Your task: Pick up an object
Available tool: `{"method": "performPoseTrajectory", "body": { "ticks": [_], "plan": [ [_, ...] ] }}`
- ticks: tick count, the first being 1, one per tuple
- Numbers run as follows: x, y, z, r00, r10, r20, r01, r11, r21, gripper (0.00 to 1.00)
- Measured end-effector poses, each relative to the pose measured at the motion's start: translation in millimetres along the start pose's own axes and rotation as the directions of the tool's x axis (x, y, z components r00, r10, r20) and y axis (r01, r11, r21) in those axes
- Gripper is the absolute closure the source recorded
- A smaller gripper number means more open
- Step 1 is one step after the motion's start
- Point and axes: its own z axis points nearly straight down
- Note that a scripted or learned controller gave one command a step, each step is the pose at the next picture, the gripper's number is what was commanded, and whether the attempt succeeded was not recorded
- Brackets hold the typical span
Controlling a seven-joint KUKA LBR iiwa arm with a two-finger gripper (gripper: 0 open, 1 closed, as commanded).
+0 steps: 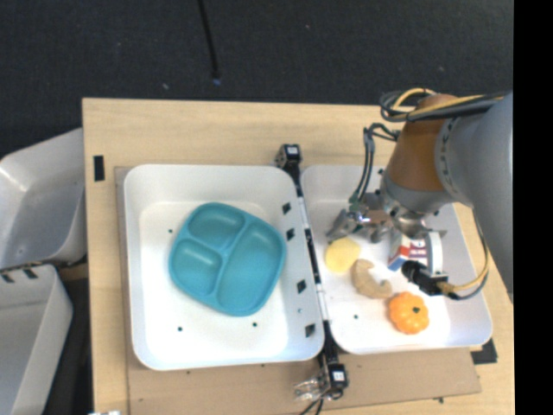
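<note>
We are looking down on two white bins. The left bin (147, 335) is carrying a teal divided plate (227, 258), rigid and smooth, awkward for two fingers except at its rim. The right bin (467, 318) is holding the smaller candidates: a tan curved piece (371, 281), an orange pumpkin-shaped toy (408, 312) and a pale yellow round item (342, 254). We are judging all three light. The round one is likely slippery, so a grip across its middle suits it.

The gripper (363, 221) is hovering just above that yellow item, fingers spread apart, nothing between them.

A red-and-white label (415, 251) is showing near the wrist; we cannot read its lettering.
</note>
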Motion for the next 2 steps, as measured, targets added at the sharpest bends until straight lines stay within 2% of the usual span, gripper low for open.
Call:
{"method": "performPoseTrajectory", "body": {
  "ticks": [1,2],
  "plan": [
    [-1,1,-13,1.000,0.003,0.000,-0.003,1.000,-0.005,1.00],
    [-10,10,-65,1.000,0.003,0.001,-0.003,1.000,-0.008,1.00]
  ]
}}
